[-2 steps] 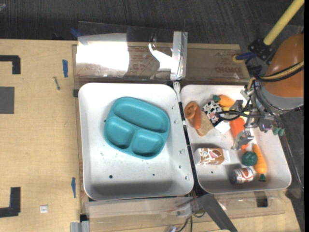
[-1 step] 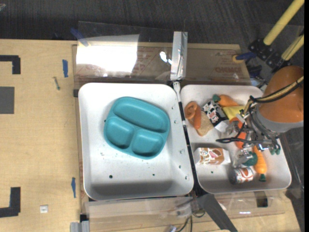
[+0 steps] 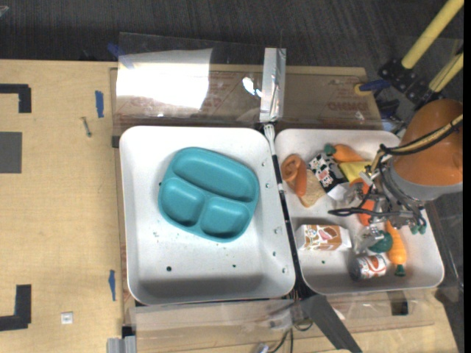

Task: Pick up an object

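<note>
1. Pale wooden bench (image 3: pixel 59 219) under everything, dark floor at the top, two shallow white bins side by side

2. Gripper (image 3: pixel 372 212) is down over the right bin (image 3: pixel 427 271), arm's orange band (image 3: pixel 434 149) at two o'clock from it; too much clutter around the tips, so I cannot tell how it is set

3. Right under it, red and orange bits; a toy carrot (image 3: pixel 397 250) at five o'clock, a small can (image 3: pixel 368 265) at six

4. At nine o'clock, a little printed carton (image 3: pixel 322 237); at ten, a cow-patterned piece (image 3: pixel 324 170) and a brown bread-like item (image 3: pixel 294 172)

5. Further out at nine o'clock, the left bin (image 3: pixel 140 160) carries a teal divided tray (image 3: pixel 209 193)

6. Clear plastic sheet (image 3: pixel 165 87) at eleven o'clock
</note>
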`<state>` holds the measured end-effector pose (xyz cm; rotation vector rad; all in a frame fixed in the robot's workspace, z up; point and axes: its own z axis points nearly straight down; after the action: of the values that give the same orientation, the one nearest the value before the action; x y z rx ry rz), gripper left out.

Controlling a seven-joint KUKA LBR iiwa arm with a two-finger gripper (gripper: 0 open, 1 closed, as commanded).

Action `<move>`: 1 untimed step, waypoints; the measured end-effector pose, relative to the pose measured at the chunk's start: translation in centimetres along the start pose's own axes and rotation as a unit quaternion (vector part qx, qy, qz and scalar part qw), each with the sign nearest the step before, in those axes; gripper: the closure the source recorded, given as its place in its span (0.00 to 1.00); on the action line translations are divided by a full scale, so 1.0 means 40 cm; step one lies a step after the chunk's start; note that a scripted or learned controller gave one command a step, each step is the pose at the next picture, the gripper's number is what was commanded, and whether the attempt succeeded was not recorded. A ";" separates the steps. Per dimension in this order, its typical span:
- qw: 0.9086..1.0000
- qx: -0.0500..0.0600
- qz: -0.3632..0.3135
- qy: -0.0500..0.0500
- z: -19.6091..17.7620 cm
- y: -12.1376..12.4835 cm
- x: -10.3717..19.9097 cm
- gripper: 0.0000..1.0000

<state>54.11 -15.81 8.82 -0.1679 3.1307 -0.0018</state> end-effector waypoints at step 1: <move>1.000 0.001 0.031 -0.001 -0.001 0.009 -0.016 0.00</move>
<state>54.70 -15.38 8.86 -0.0698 3.1332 -0.0033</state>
